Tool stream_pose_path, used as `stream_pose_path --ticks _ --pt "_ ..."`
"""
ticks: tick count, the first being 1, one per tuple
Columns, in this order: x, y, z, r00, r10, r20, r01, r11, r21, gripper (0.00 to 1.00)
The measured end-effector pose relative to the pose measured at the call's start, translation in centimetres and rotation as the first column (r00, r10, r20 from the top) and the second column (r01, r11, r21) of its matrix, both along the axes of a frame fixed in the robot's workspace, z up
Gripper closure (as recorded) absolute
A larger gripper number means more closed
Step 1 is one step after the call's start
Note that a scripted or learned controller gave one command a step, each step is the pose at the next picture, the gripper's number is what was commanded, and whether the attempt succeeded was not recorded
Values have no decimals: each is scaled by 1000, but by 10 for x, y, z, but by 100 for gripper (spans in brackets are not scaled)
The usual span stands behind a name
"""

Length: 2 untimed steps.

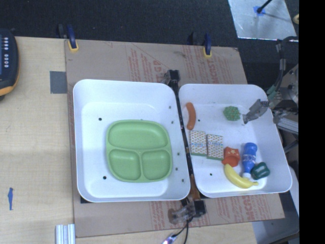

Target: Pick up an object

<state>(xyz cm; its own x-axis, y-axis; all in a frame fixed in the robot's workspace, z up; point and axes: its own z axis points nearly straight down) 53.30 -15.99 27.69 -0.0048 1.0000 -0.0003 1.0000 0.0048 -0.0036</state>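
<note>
The broccoli (232,113) lies near the right bin's (213,189) back wall, just left of the gripper (252,112), which is seen at the bin's right side; its grip state cannot be told. Sausage (191,116), boxes (206,145), bottle (249,158) and banana (238,178) lie farther off. Nothing is seen between.

Light wooden counter (30,136) under a brown cardboard sheet (152,60), held by blue clamps (72,38) at the far edge. Dark carpet floor (127,6) behind. Pale bright patch (259,11) on floor, top right.
</note>
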Motion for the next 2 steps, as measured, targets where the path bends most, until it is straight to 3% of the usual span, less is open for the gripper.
stream_pose_path --ticks 1,2 --pt "-30 -18 -114 1000 -1 -2 1 1000 1 0" --pt "-39 36 -186 1000 1 -1 -1 1000 1 0"
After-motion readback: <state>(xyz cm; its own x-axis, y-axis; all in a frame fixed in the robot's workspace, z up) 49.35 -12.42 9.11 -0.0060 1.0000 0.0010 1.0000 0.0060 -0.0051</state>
